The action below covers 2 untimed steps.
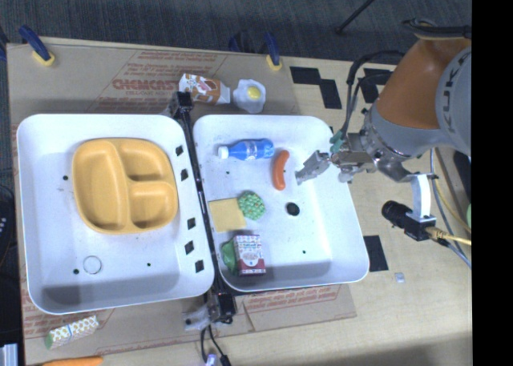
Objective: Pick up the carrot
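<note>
We see the carrot [279,170] lying in the right bin [341,232], just left of the tool [309,168]. Whether the tool is open, we cannot tell; nothing shows in it. Further left sits a blue bottle [247,150]. The arm [417,108] slants over the cardboard-covered counter [144,76].

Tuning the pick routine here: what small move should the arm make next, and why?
Probably shift the pincer slightly toward the left bin and lower it over the carrot. It sits just beside the carrot in the right bin, with nothing visibly gripped.
</note>
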Tool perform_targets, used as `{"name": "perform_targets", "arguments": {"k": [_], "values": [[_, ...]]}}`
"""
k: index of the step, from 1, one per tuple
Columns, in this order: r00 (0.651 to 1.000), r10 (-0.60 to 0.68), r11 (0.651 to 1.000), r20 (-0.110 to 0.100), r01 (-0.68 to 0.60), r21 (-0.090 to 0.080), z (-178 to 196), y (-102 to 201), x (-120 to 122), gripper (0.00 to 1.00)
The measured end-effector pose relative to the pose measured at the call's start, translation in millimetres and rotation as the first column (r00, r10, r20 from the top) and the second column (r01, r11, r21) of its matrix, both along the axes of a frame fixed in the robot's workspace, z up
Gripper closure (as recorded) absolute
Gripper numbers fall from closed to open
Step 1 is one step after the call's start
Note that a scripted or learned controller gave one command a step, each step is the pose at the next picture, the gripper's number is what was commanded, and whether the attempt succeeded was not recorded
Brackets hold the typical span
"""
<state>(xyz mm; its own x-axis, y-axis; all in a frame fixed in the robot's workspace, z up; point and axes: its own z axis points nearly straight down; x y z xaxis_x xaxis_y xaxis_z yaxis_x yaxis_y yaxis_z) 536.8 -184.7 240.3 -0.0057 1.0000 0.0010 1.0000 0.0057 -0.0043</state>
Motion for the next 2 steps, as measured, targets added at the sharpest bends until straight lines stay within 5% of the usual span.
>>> {"name": "perform_targets", "arguments": {"k": [1,2], "values": [[0.99,0.139,0.99,0.006,-0.139,-0.002,-146.7,39.8,41.9,0.0],[0.99,0.142,0.99,0.0,-0.142,-0.001,-138.2,39.4,40.5,1.0]]}}
